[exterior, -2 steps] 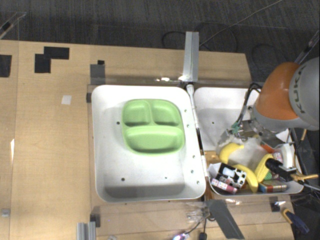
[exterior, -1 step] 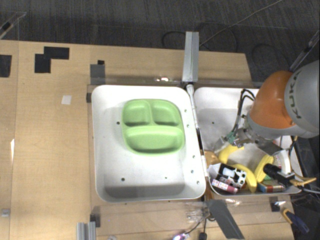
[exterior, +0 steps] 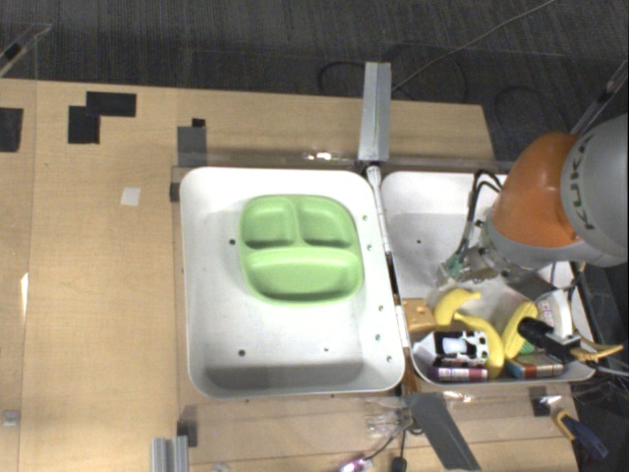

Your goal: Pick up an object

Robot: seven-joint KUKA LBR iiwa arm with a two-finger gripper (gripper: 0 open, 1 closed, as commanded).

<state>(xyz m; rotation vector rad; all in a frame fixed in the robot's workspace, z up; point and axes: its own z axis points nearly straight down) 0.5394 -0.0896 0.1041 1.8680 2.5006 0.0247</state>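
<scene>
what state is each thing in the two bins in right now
green three-compartment plastic tray: lying flat in the left white bin, compartments bare
yellow banana-shaped toys: lying among clutter at the near end of the right white bin
grey arm with orange band: reaching down over the right bin

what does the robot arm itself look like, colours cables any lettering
The arm is bulky and rounded, with a grey shell and a broad orange band above the wrist. Part of dark lettering shows on the grey shell at the view's right edge. A thin black cable loops along its left side toward the gripper, a cluster of small metal parts.
</scene>
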